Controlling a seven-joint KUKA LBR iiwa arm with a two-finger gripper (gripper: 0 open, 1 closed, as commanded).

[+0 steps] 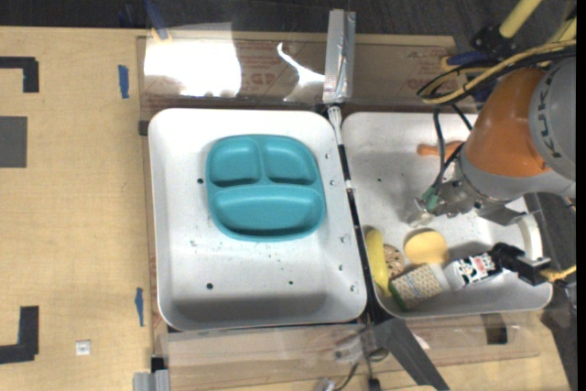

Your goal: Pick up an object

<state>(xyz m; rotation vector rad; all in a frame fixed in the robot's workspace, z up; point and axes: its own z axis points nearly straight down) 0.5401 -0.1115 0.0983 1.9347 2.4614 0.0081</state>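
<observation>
I count two white bins side by side on the bench: the left bin (174, 224) and the right bin (385, 142). The left bin carries one teal divided plate (265, 186) at its centre. Along the near edge of the right bin I count one banana (374, 257), one yellow round item (426, 245), one green-and-beige sponge (417, 284) and one small white bottle with a black cap (490, 266). One small orange item (428, 149) lies near its far edge. One arm (517, 142) is present.
</observation>
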